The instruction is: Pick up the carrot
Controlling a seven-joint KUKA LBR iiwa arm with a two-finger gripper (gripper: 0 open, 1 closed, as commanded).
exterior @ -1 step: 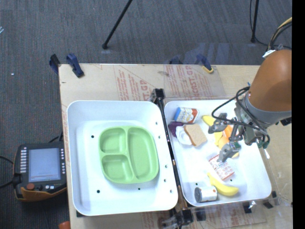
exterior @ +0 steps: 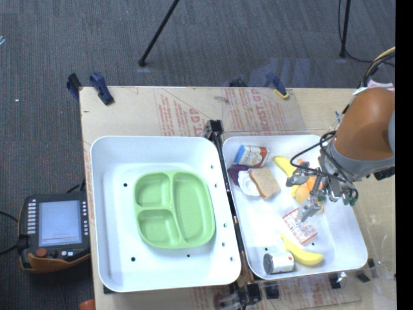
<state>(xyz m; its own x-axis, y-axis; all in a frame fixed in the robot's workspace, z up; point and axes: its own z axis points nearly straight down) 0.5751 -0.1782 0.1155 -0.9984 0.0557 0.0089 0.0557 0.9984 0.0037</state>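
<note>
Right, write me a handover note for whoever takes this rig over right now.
Hand: low over the right bin, right at the carrot; whether it grips anything cannot be told from this view.
Carrot: in the right bin's upper right part, partly hidden under the hand, beside a banana and a slice of bread.
Other items: a red-and-white packet, a second banana and a small can nearer the front; a green divided plate in the left bin.
Done: approach to the carrot.
Left: confirm the grasp and lift the carrot.
</note>
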